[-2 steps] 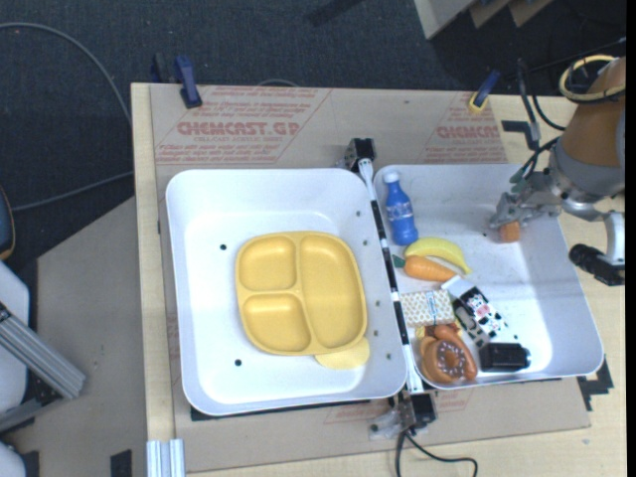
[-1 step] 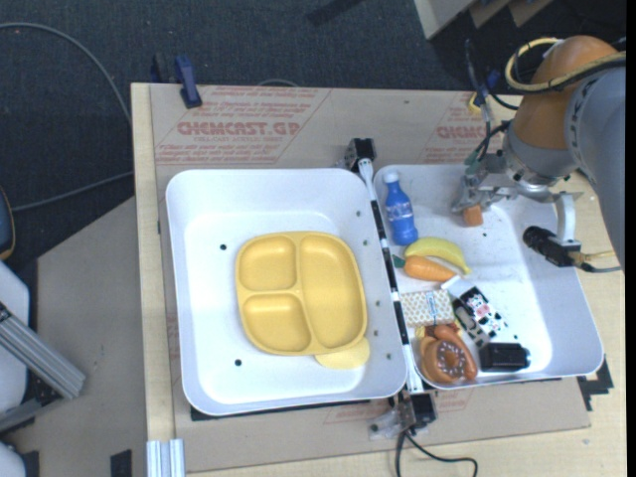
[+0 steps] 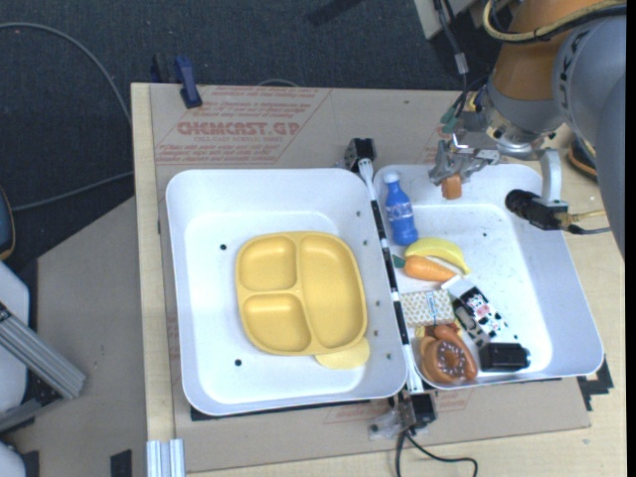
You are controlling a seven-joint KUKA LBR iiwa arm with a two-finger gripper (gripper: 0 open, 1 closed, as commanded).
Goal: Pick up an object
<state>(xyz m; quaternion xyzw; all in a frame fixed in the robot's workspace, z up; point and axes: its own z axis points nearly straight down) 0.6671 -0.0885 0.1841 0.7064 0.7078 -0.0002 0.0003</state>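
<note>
The gripper [image 3: 454, 172] hangs at the upper right of the frame, over the far rim of the right bin [image 3: 556, 266], and a small orange piece [image 3: 453, 187] sits between its fingertips, so it looks clamped on that piece, lifted clear of the bin floor (though the piece is too small to say what it is).

The other candidates lie along the right bin's left side: a blue bottle [image 3: 400, 210] near the top, a banana [image 3: 438, 253] and a carrot [image 3: 429, 268] touching just below it, then a packet [image 3: 423, 308], a die-like block [image 3: 475, 311], a pretzel-like ring [image 3: 449, 356] and a black block [image 3: 503, 356] crowded at the lower end. The left bin [image 3: 199, 266] holds a yellow tray [image 3: 298, 291].

The orange piece is likely light and stiff, probably plastic; a narrow pinch across its middle should hold, though a thing that small could twist or slip out. The bottle would be smooth and round, best taken across its body. The banana and carrot are curved, so grip their thickest part.
</note>
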